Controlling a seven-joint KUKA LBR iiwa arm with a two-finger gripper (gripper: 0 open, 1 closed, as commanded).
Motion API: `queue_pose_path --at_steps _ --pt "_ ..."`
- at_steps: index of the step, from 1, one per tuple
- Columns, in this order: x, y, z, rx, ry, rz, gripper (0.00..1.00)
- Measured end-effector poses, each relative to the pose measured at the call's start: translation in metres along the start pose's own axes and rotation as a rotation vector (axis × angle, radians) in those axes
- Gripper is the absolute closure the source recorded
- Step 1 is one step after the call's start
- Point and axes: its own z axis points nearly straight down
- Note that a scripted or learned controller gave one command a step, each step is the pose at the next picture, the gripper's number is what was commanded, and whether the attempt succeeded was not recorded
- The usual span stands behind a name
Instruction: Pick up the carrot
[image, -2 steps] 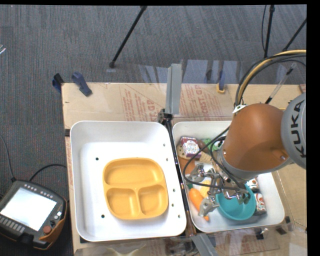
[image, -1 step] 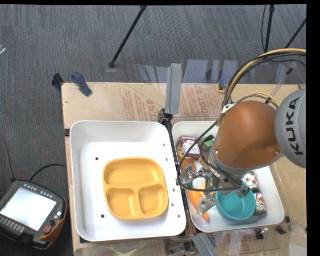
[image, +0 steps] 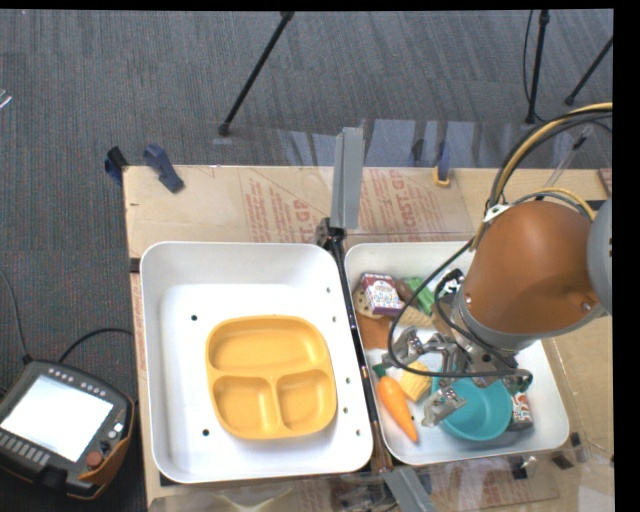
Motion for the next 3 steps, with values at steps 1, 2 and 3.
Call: queue_pose_path --at_steps 1,2,3 --pt "-0.019 0.047 0.000 -0.002 0.000 -0.161 0.00" --pt "0.005 -0.038 0.000 -0.001 0.001 -0.276 0.00" --pt "0.017 -0.048 0.083 0.007 -0.013 -0.231 0.00"
